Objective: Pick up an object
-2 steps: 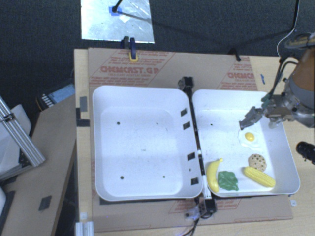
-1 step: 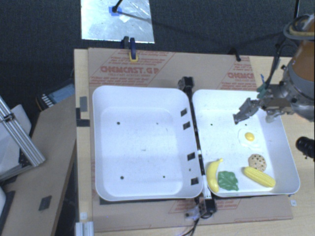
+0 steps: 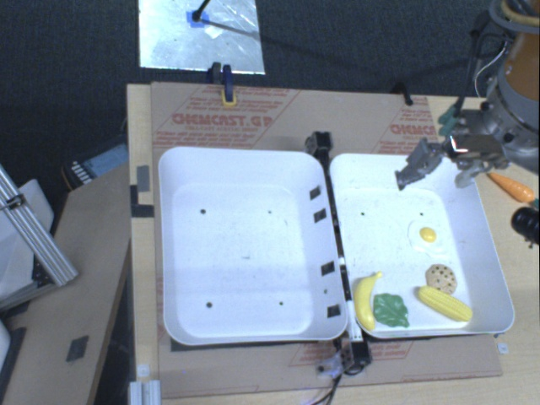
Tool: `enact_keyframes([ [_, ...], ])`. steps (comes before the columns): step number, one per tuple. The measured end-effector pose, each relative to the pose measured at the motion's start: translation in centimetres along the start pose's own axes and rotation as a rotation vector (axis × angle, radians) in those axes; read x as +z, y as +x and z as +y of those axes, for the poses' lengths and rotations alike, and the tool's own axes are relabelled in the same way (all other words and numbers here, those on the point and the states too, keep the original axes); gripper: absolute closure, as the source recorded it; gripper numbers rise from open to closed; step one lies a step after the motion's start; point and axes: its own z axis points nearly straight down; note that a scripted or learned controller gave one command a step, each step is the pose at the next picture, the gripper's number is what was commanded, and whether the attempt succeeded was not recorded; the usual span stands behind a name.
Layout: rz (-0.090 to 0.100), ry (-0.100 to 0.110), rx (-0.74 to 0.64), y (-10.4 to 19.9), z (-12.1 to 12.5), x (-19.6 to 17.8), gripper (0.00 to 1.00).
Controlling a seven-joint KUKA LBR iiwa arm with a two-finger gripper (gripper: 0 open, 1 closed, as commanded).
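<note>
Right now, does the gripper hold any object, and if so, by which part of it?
Nothing is held. The gripper hangs over the back of the right bin, with nothing between its fingers, apart from the fried egg.

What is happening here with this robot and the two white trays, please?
A robot arm reaches in from the right, and its gripper hovers over the far part of the right bin. It holds nothing. Along the near side of that bin lie toy foods: a fried egg, a cookie, a corn cob, a banana and a green leaf. An orange carrot lies outside the bin, on the bench. No pick has been made yet.
</note>
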Motion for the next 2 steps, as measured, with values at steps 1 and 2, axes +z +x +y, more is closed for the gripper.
enact_keyframes([
  [1, 0.002, -0.003, -0.001, 5.3, 0.1, -9.4, 0.0],
  [2, -0.002, 0.024, 0.01, 2.9, -0.1, 17.6, 0.0],
])
